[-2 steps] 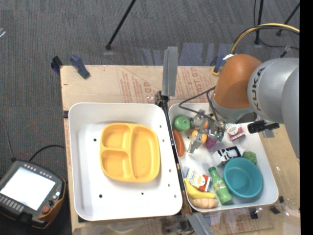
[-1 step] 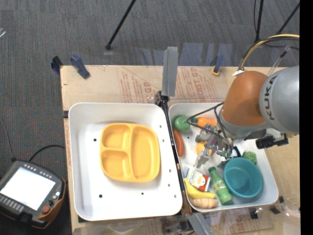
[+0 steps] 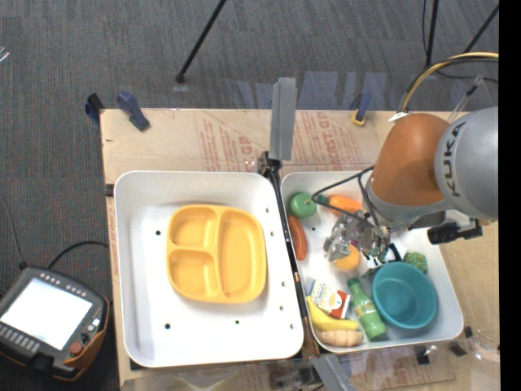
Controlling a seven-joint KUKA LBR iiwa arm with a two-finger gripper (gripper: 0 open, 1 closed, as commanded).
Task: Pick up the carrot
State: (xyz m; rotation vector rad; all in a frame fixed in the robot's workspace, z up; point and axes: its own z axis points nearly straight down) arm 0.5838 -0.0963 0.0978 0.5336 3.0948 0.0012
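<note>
— Orange-banded arm (image 3: 423,169) looms highest; where's the carrot (image 3: 345,204)?
— Right bin (image 3: 453,300), toward the worktop's far edge, beside the green apple (image 3: 303,205).
— And the fingers (image 3: 355,243)?
— Can't tell — they hang over an orange fruit (image 3: 348,258), so they could grab that instead.

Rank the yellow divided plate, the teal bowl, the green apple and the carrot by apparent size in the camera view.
1. Yellow divided plate
2. Teal bowl
3 and 4. Green apple and carrot: unsure, since the arm partly hides the carrot.

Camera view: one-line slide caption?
KUKA arm's tool hovers in right bin beside carrot; yellow tray sits in left bin.
</note>
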